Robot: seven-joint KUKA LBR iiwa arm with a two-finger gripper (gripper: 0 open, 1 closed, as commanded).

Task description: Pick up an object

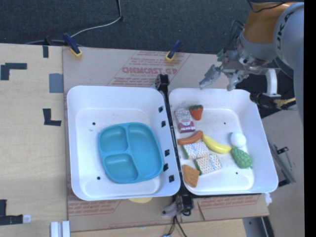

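Pincer (pixel 220 81) hangs spread above right bin (pixel 256 113), clear of toys.

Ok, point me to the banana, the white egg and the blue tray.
banana (pixel 216 144): camera view, middle of its curve.
white egg (pixel 238 139): camera view, centre of its top.
blue tray (pixel 114 142): camera view, floor of its upper-left compartment.

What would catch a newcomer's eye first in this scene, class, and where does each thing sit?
First comes the blue divided plate, alone in the left bin. Next comes the cluster of toy food in the right bin, with a yellow banana near its middle. Above that bin's far rim hangs the open gripper of the orange-banded arm.
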